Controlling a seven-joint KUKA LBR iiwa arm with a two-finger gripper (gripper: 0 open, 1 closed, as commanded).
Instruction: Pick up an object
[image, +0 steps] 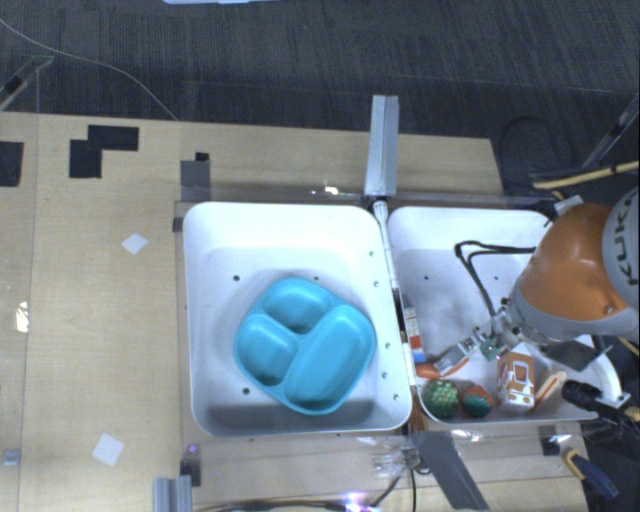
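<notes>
My gripper (468, 354) hangs low in the right bin (440, 250), near its front left corner, below the orange band of the arm (570, 275). Just in front of it lie several small objects: an orange carrot-like piece (428, 371), a green ball (440, 397), a green and red item (477, 403) and an orange and white box (517, 381). The gripper sits just above and behind these, nearest the carrot-like piece and the box. Whether anything is held cannot be seen.
A blue divided plate (305, 345) lies in the left bin (215, 260). A black cable (480, 262) loops over the right bin's floor. The wall between the bins (392, 300) runs close to the gripper's left.
</notes>
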